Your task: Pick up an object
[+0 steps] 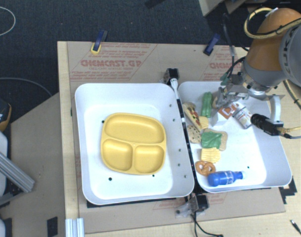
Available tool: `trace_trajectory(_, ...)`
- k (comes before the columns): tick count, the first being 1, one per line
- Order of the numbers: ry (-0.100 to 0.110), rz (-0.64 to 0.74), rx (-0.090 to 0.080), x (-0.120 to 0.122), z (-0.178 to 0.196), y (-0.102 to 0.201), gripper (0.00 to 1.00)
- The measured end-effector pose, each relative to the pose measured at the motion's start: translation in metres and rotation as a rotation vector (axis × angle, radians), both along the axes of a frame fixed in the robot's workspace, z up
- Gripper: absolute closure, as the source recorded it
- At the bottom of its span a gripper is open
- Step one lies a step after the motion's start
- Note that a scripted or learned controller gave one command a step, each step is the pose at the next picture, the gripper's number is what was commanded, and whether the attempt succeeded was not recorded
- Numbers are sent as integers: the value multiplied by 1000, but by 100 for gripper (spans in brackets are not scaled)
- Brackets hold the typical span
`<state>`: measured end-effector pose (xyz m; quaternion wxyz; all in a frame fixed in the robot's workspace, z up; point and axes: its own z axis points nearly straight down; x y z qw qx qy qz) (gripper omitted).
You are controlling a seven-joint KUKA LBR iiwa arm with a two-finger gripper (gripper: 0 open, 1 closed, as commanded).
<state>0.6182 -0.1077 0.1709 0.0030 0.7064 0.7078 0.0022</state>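
Observation:
My gripper (222, 102) hangs low over the far part of the right bin (274, 157). Just left of it lies a green cylinder (206, 104). A small orange and white item (227, 112) sits right under its tip, and a small silver can (243, 118) lies just to its right. I cannot see whether anything is between its tips. Nearer the front lie a green block (212, 139), a yellow cracker (209, 155), a pretzel (205, 168) and a blue bottle (225, 177).
The left bin (86, 132) holds a yellow divided plate (133, 143). A tan waffle piece (193, 120) lies against the right bin's left wall. The right half of the right bin's floor is bare white.

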Motion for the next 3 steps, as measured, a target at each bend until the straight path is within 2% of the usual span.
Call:
trace_trajectory(1, -1, -1, -1, 2, 54, 0, 100)
trace_trajectory(2, 12, 0, 3, -39, 53, 33, 100)
trace_trajectory(3, 13, 2, 4, -69, 43, 78, 100)
